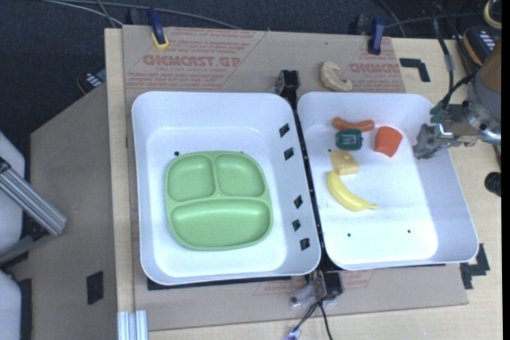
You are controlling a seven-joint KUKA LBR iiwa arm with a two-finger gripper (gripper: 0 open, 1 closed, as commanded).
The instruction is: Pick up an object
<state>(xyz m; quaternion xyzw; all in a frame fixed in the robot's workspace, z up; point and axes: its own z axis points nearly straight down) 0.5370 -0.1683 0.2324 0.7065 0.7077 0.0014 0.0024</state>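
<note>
The right bin (414, 243) holds several small items: a red-orange sausage (353, 123), a dark green block (349, 140), an orange-red cup-shaped piece (388, 140), a pale yellow wedge (345, 163) and a yellow banana (349, 193). My gripper (429, 142) hangs at the bin's right rim, to the right of the orange-red piece and apart from it. Nothing shows between its fingers.
The left bin (151, 171) carries a green three-section plate (218, 199). A beige curved object (335, 76) lies on the cardboard behind the right bin. Blue clamps (158, 32) hold the board's far edge, and cables run across the dark floor beyond.
</note>
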